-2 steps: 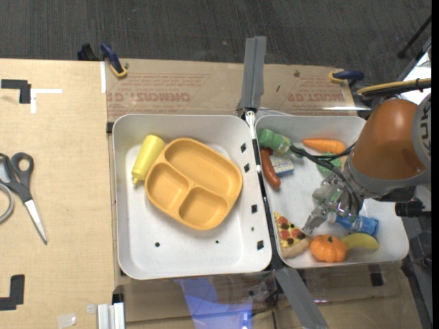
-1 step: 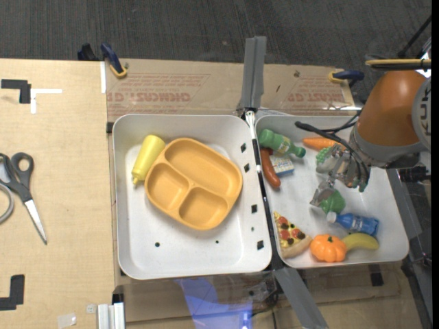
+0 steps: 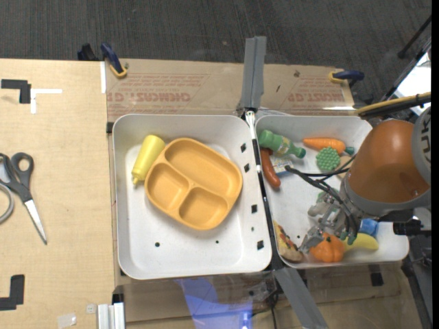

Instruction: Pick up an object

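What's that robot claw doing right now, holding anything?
Gripper: low in the right bin, just above an orange toy; open or closed cannot be told.
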`<state>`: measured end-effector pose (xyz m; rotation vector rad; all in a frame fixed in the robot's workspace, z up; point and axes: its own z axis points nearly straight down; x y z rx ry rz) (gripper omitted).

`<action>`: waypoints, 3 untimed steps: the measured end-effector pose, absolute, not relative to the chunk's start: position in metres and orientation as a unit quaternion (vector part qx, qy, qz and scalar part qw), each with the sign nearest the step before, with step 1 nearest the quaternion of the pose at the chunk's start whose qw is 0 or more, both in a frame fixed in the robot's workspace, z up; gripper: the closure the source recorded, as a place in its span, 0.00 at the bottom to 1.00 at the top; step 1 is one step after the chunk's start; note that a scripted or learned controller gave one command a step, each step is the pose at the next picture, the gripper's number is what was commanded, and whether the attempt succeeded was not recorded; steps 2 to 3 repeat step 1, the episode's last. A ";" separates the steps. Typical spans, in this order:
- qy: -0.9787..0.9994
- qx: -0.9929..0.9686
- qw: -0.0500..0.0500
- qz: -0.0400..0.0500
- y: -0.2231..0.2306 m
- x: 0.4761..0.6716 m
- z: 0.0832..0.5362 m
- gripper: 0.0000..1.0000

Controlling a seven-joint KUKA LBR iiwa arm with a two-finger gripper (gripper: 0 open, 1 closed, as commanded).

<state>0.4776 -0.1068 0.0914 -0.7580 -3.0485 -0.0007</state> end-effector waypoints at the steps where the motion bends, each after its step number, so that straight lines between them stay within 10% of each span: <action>1: -0.971 -0.241 -0.002 0.000 -0.166 0.516 0.092 0.00; 3: -0.971 -0.241 -0.002 0.000 -0.166 0.516 0.092 0.00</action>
